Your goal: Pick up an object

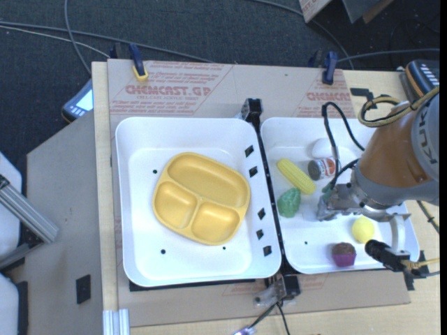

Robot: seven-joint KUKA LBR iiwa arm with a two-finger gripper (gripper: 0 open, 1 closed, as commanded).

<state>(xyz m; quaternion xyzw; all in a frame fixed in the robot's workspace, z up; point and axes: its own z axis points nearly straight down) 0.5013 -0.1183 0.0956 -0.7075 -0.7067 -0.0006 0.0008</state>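
In the right bin (pixel 307 257) lie a yellow corn cob (pixel 295 175), a green lumpy piece (pixel 289 202), a small can with a white lid (pixel 323 167), a yellow ball (pixel 363 229) and a purple-brown piece (pixel 343 254). My gripper (pixel 330 204) reaches down into this bin, just right of the green piece and below the can. The arm's orange and grey wrist hangs above it.
The left bin (pixel 136 187) holds a yellow divided plate (pixel 201 197). A black divider with clips (pixel 260 180) runs between the bins. Clamps (pixel 138 65) hold the cardboard at the back edge. Cables cross the back of the right bin.
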